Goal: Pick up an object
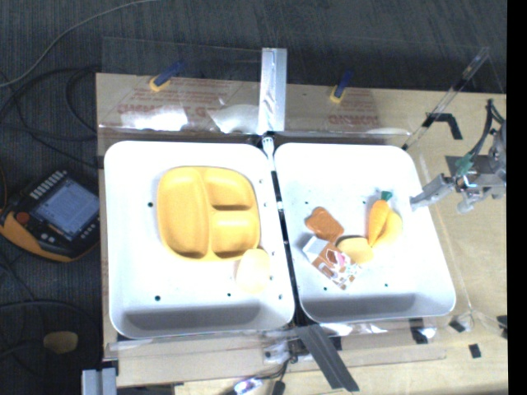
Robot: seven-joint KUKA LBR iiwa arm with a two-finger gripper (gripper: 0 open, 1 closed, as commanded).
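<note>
Surface: wooden surface [461,245] carried two white bins; dark carpet and cables around.
Left bin [132,303]: yellow divided tray [206,211], pale round piece [254,270].
Right bin [428,286]: carrot [378,219], brown toast [324,223], small printed carton [332,261].
End effector [473,183]: at bin's right rim, nothing seen gripped; grip state unreadable.
Progress: judged unstarted; pick remained.

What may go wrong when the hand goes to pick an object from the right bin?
1. The carrot, the yellow piece, the brown toast and the small printed packet lie close together, so the hand might push neighbours or close on two at once.
2. The hand sits over the right bin's rim; a low approach might hit it.
</note>
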